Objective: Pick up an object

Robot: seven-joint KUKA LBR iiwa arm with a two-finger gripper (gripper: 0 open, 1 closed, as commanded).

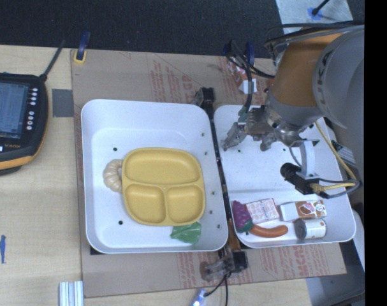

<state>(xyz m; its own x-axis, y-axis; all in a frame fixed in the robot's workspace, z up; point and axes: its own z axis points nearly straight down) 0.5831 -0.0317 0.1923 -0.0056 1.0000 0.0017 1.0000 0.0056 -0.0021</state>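
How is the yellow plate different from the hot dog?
The yellow plate is big and wide; the hot dog is small and thin. The plate lies in the left bin; the hot dog lies in the right bin, along its near edge. The plate has three hollow sections; the hot dog is one solid reddish stick. Both lie flat, and the gripper touches neither.

Red print on the cardboard sheet (148,75) is perhaps lettering, but unreadable.
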